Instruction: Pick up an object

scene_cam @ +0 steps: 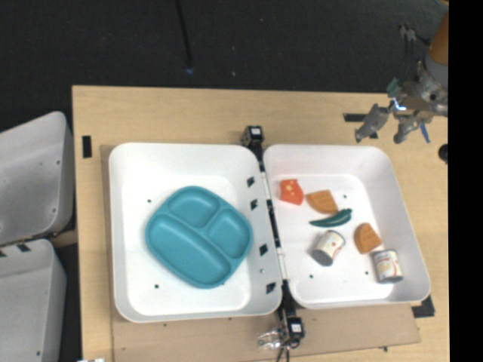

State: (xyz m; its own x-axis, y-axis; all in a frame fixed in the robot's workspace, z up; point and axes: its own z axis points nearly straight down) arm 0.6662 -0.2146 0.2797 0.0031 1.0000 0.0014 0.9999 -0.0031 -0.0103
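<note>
The wooden bench (90,119) carries two white bins; the left bin (124,292) holds a teal divided plate (198,236). My gripper (389,125) hovers past the right bin's (404,202) far corner, fingers apart and empty, well away from the red block (292,191), green pepper (332,219) and small can (386,265) inside it

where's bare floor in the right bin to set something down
Right bin: bare along the near wall left of the can, and along the far wall above the red block. Crowded mid-bin: orange pieces, green pepper, cup. The blue tray fills most of the left bin.
</note>
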